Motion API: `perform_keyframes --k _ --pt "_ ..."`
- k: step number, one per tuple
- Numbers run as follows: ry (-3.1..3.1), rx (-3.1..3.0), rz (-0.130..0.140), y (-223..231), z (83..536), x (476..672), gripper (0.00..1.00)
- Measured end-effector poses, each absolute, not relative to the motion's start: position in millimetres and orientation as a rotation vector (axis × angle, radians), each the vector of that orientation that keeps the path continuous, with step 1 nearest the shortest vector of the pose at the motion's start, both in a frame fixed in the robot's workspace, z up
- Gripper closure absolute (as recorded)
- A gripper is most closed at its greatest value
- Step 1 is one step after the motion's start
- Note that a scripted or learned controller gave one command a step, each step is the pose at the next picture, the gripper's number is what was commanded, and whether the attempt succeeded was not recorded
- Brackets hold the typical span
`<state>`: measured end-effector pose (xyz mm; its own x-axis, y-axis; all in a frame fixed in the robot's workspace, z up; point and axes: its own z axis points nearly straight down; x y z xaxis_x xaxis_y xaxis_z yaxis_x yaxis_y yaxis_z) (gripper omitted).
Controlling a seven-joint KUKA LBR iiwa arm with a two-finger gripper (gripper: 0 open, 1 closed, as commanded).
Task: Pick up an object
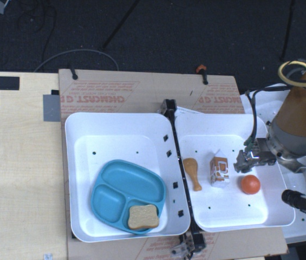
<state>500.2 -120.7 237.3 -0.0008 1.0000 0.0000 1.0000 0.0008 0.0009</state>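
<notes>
The dark metal two-finger gripper [243, 164] is seen low over the right white plastic bin [226, 221], at its right side; whether the fingers are spread or pressed together can't be told from this angle, and nothing is seen pinched betw. them. The grey arm w/ orange band [295, 112] is seen reaching in from the right.

Just near-right of the gripper, a small round red-orange ball-like object [250, 184] is seen on the bin floor, close to the gripper but apart from it. Just left of the gripper, a small brown-and-white carton [219, 170] is stood upright; print is carried on its face but is too small to be read. Further left, a tan toy drumstick [191, 173] is laid near the divider betw. the bins.

In the left white plastic bin [82, 145], a blue three-compartment plastic tray [120, 191] is laid, w/ a tan slice of toast [143, 216] in its near-right compartment.

Under both bins a brown cardboard sheet [115, 93] is spread; red lettering is printed on it upside down, approx. "CHEMCAST GP", repeated at the far right.
</notes>
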Motion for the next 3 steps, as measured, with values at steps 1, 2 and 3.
perform_keyframes --k 1,2,3 --pt "2.227 2.220 -0.002 -69.9 226.2 515.3 1.00" --pt "2.229 2.219 -0.001 -22.0 228.6 526.8 1.00" --pt "2.230 2.218 -0.001 35.0 222.9 548.3 1.00"
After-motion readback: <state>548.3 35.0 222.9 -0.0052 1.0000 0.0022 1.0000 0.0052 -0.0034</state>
